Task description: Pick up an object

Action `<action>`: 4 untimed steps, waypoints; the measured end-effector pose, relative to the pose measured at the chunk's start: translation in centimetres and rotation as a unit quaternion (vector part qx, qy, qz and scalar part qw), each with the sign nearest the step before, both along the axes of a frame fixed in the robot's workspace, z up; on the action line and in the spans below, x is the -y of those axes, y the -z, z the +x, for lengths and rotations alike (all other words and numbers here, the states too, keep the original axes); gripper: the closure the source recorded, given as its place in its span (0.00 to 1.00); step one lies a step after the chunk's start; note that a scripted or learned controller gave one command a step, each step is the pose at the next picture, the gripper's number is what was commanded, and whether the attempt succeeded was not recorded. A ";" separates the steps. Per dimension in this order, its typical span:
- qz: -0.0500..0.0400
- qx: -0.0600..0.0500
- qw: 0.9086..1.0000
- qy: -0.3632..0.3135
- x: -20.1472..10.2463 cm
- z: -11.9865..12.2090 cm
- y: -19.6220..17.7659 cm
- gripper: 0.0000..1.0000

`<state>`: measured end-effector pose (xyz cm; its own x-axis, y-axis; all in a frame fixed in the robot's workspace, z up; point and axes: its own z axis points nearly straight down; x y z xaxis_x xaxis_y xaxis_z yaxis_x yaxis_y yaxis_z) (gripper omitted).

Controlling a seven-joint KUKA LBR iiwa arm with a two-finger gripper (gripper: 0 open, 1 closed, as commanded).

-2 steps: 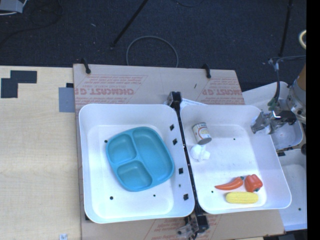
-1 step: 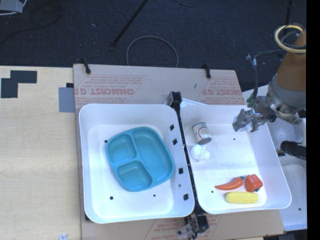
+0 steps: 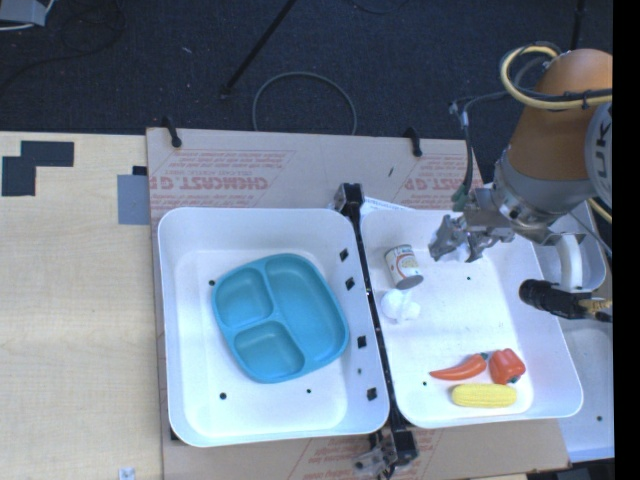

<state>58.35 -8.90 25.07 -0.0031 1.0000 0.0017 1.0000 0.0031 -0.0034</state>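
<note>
A pale wooden bench (image 3: 70, 318) carries a printed cardboard sheet (image 3: 260, 173), and on that sheet sit 2 shallow white bins side by side, their inner rims touching; the left bin (image 3: 190, 408) holds 1 blue plate (image 3: 280, 313) with 3 compartments, lying flat and turned at a slant near the bin's middle; the right bin (image 3: 470, 313) holds 5 loose things; a small can (image 3: 402, 263), white with a red label, lies tilted in the far-left part of this bin, close to the wall shared with the left bin; just below it in the view, touching it or nearly so, lies a crumpled white lump (image 3: 400, 307); along the near side lie 3 toy foods close together; an orange-red chili (image 3: 458, 370) points left, a red pepper (image 3: 507, 365) sits just beside its right end, and a yellow corn cob (image 3: 484, 396) lies flat just in front of both, near the bin's front wall; the grey arm (image 3: 560, 118) with its orange band reaches in from the right, and the tool (image 3: 460, 243) hangs over the far part of the right bin, to the right of the can and apart from it, well apart from the 3 toy foods; nothing is seen gripped in the tool, and whether it is set wide or narrow I cannot tell from this angle.
</note>
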 end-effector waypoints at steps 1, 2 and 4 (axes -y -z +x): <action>0.000 0.000 1.000 0.000 -4.9 0.3 -0.4 1.00; 0.000 -0.001 1.000 0.000 -9.9 1.0 1.3 1.00; 0.000 0.001 1.000 -0.001 -20.0 2.0 0.5 1.00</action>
<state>60.33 11.08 24.60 -0.0045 1.0000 0.0010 1.0000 0.0045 -0.0024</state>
